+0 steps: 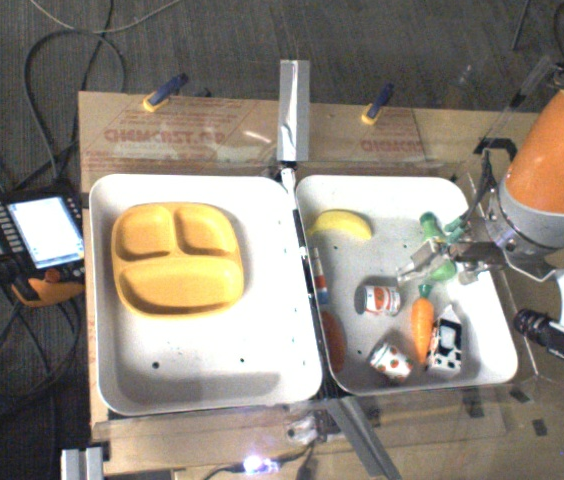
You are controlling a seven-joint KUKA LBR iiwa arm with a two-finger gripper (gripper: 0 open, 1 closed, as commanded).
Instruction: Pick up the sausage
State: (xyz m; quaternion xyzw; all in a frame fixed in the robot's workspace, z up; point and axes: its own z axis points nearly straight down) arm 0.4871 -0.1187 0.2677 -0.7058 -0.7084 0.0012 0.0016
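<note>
From here I can make out faded red printing on the cardboard sheet (212, 133) behind the bins, upside down to my view; the larger line looks like "CHEMCAST" but I can't confirm the letters. A second red line near its right end is too faint to read. The can (382, 299) label and the handheld screen (44, 230) are blurred

Both bins (202, 383) smooth white plastic, slight sheen. Yellow divided tray (179, 258) matt plastic. Bench top (212, 138) printed cardboard. Upright post (293, 113) at back edge, shiny metal.
</note>
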